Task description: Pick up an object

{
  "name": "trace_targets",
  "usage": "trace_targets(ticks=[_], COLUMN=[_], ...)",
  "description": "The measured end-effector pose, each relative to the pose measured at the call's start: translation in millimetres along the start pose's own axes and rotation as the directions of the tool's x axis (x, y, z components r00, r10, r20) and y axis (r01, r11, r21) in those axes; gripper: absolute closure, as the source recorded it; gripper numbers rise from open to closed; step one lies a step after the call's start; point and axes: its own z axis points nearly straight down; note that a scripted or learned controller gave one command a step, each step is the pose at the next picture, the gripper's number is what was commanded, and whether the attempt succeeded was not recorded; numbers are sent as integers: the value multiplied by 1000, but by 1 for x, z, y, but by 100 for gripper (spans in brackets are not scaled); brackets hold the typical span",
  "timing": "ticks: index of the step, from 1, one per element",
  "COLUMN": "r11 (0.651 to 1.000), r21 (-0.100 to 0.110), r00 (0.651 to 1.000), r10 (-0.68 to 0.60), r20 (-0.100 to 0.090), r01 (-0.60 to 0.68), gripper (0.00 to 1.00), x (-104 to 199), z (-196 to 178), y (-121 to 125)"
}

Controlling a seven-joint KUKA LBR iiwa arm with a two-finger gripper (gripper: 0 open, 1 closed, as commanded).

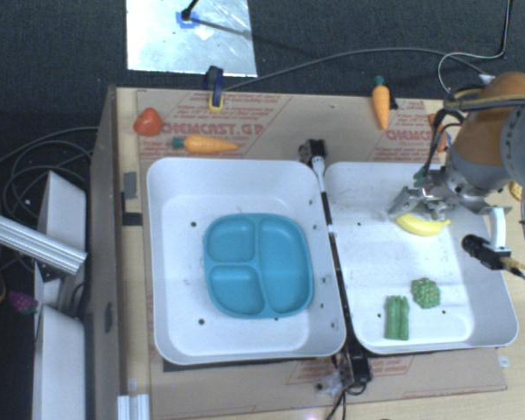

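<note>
A yellow banana point(423, 226) lies in the right bin point(367, 261), near its far right part. My gripper point(423, 204) hangs right over the banana's far side, its metal fingers spread apart and nothing between them. Closer to the front of the same bin sit a green broccoli head point(426, 292) and a green bundle of stalks point(396, 317).
The left bin point(179, 199) holds a blue divided plate point(257, 264). On the cardboard behind the bins lie a red tomato point(147, 122), an orange carrot point(207, 144) and a second carrot point(381, 104). A black divider with clamps point(325, 217) runs between the bins.
</note>
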Motion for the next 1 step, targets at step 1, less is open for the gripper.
trace_targets(ticks=[1], r11=[1000], r21=[-7], r00=[1000], r10=[-2], r20=[3], r01=[2], gripper=[100], x=[0], z=[-12], y=[2])
